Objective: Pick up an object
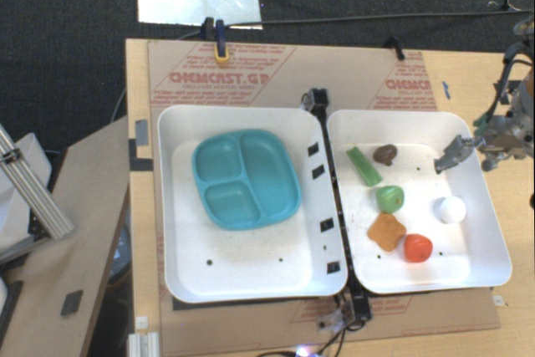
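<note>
Gripper [456, 153] hovers over right bin [493, 251]'s far edge, can't tell jaw state; white ball [451, 210] nearest; drop straight, centre fingers, w/ clearance from wall.

The arm [514, 109] shows as a cluster of grey metal parts at the right edge, partly cut off by the frame. Thin dark cables run along its upper section, beside pale grey and whitish housings. A small green patch sits on the wrist body. From there a darker grey gripper [453, 155] juts leftward, boxy and angular, ending in a blunt dark tip. Finer details such as screws or markings are too small to tell.
</note>
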Tool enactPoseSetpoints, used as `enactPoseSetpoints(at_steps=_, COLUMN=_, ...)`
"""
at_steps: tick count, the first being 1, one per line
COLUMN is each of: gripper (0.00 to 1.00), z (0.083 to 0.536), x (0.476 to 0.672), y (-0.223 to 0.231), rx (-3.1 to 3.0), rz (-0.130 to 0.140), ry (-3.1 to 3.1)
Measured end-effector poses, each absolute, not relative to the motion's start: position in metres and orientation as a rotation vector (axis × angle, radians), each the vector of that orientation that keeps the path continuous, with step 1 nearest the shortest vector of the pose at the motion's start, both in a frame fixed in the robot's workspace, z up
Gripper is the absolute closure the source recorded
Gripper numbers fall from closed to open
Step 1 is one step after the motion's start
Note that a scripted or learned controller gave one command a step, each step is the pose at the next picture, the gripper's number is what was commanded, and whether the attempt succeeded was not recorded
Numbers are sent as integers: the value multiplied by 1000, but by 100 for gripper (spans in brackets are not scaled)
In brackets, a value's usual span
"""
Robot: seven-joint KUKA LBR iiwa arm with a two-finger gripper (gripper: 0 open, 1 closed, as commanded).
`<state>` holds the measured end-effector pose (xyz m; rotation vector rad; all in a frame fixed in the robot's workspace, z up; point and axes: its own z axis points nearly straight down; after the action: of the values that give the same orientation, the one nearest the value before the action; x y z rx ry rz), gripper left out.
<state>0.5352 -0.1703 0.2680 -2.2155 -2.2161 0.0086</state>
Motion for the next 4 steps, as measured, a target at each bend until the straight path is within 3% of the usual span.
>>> enactPoseSetpoints(at_steps=1, gripper=0, z=274, x=537, y=-170, rx=-2219, rz=-1, ry=-2227)
enactPoseSetpoints(at_steps=4, gripper=0, z=122, x=547, y=-158, rx=-2220, rz=0, ry=-2222)
